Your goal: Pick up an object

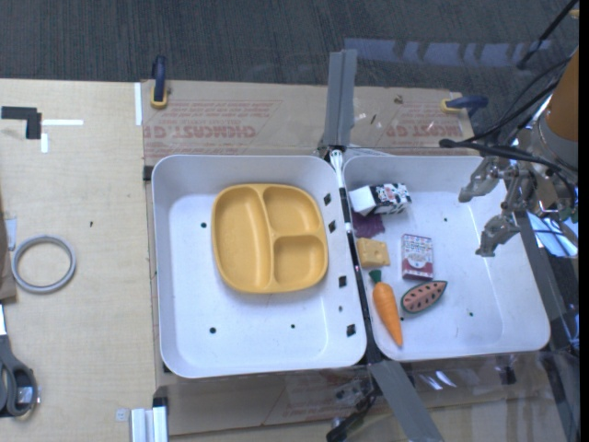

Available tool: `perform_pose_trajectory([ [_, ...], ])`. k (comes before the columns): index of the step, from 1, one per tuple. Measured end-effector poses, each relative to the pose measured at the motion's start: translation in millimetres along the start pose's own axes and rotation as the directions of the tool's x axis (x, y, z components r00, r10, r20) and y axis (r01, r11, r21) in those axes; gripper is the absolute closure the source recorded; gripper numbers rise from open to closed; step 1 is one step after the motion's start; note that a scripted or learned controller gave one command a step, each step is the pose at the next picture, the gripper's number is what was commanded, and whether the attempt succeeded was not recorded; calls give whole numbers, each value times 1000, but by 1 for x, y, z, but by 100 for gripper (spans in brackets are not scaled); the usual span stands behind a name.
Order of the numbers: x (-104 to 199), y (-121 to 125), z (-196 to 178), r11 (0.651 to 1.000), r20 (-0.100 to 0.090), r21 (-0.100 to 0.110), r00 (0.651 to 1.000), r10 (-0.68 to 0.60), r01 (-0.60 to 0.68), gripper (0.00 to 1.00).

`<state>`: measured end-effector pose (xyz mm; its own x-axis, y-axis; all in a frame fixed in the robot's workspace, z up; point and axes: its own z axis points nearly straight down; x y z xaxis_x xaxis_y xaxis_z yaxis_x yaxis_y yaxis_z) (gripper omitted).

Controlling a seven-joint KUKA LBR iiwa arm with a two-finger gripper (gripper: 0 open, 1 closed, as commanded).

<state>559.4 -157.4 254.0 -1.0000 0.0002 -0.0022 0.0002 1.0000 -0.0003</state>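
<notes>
My pincer (489, 212) hangs over the right bin (515, 325) near its far right side, fingers spread and holding nothing. The carrot (387, 312), red box (417, 255) and toy cow (381, 198) lie along that bin's left side.

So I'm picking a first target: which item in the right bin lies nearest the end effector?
The small red box, standing rightmost among the items, closest to the end effector; the carrot lies farther left.

Dark grey carpet floor (184, 17) beyond, pale wooden bench top (74, 339), brown cardboard sheet (239, 122) under the bins
</notes>
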Motion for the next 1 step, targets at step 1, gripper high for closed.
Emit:
perform_pose_trajectory([
  [1, 4, 38, -70, 964, 3, 1, 964, -265, 265, 0],
])
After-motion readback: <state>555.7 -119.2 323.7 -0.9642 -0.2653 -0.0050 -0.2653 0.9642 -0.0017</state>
